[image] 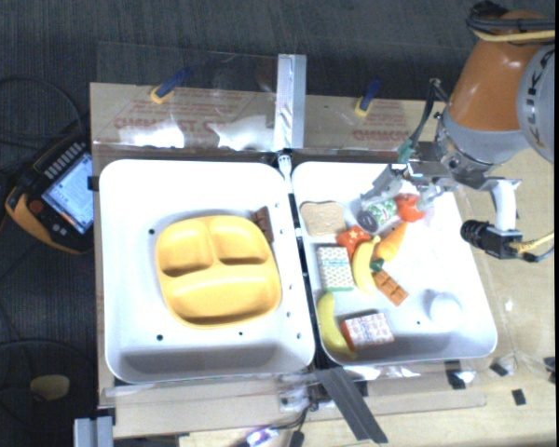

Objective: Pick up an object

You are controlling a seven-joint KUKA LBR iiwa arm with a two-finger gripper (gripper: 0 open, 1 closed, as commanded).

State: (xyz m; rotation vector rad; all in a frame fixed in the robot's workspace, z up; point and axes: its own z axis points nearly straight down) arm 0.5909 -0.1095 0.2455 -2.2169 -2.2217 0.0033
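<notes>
Camera view: gripper low over the right bin, grip state unclear, green-labelled can just beneath it, banana well below-left, yellow tray far left.

Bench is a tan board with clear plastic sheeting taped along its far edge. Two shallow white bins sit on it side by side, touching at the centre seam: left bin, right bin. Blue clip and a second clip lie on the sheeting at the far edge. Silver upright strip stands at the far end of the seam between the bins.
</notes>
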